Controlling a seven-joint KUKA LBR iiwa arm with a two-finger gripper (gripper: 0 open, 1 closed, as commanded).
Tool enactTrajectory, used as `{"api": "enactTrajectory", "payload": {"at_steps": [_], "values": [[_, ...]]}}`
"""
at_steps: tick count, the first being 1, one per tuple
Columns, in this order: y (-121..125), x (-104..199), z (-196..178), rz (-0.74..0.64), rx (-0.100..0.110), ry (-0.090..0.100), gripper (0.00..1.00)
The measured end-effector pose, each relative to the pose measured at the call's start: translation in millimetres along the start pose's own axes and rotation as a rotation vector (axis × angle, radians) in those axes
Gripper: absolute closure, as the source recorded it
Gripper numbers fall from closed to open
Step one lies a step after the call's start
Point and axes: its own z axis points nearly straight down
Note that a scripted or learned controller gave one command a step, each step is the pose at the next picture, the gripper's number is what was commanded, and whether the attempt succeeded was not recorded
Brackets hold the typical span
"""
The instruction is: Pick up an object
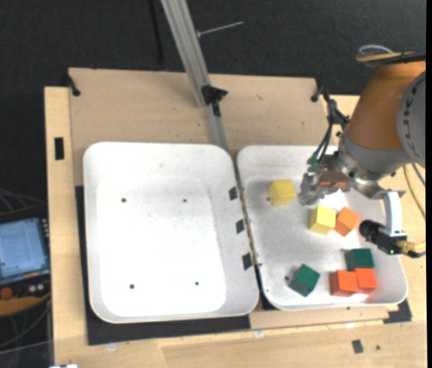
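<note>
Two white bins sit on the desk, and the hand (pixel 317 188), whose grip I cannot tell, hangs in the right bin (pixel 273 294) between yellow blocks (pixel 282 192) and might bump them away.

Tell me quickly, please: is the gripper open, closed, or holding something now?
Gripper: cannot be told; it is low in the right bin, beside a yellow block.
</note>
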Motion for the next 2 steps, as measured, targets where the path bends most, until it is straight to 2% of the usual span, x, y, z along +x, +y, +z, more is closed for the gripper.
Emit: {"api": "enactTrajectory", "payload": {"at_steps": [1, 2], "values": [[2, -1, -54, -0.001, -0.001, 0.000, 1.00], [11, 41, -57, -0.003, 0.004, 0.002, 1.00]]}}
